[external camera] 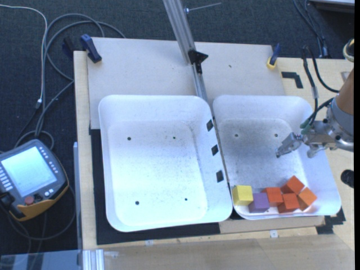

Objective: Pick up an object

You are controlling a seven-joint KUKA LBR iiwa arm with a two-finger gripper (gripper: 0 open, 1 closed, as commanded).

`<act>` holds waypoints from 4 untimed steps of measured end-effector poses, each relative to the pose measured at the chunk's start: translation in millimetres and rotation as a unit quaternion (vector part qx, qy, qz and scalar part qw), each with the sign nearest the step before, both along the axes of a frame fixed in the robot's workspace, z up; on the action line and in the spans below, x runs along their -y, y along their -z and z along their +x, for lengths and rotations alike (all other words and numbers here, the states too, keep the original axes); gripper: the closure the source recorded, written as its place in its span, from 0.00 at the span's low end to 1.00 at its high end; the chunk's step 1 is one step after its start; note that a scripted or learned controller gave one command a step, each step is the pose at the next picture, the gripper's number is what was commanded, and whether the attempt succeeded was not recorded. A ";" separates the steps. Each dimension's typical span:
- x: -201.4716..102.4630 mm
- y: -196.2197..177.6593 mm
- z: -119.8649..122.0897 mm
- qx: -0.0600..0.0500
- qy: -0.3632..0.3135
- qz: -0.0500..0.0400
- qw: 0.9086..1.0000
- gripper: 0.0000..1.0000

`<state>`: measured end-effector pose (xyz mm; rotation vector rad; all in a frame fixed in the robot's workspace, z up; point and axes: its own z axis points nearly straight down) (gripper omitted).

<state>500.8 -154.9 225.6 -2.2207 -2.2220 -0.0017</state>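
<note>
camera view, looking down on the tabletop point(140, 61): two white bins side by side. the left bin point(112, 151) has only dark specks on its floor. the right bin point(270, 103) has all the action, a cluster of blocks packed against its near rim: a yellow block point(243, 194) on the left end, a purple block point(259, 201) touching it, then a bunch of orange blocks point(289, 195) pushed together toward the corner.

the arm reaches in from the right and the claw point(288, 144) sits over the right bin's floor, well above the blocks in the picture and apart from them. it looks partly open with nothing between its fingers, though at this size that is hard to be sure of.

so the pick is not yet made. my call: go for the yellow block, since its left side is free while the orange ones crowd each other and the wall. line the fingers up across its two free faces, away from the purple neighbour, come straight down, and close only once the block sits squarely between them. the risk is clipping the purple block or the rim.
</note>
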 end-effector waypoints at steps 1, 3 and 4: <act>5.4 88.1 67.3 -0.002 -0.001 0.000 1.000 0.00; -8.2 -17.6 137.2 0.007 -0.002 -0.002 1.000 1.00; 32.1 -68.6 127.4 0.003 0.002 -0.003 1.000 1.00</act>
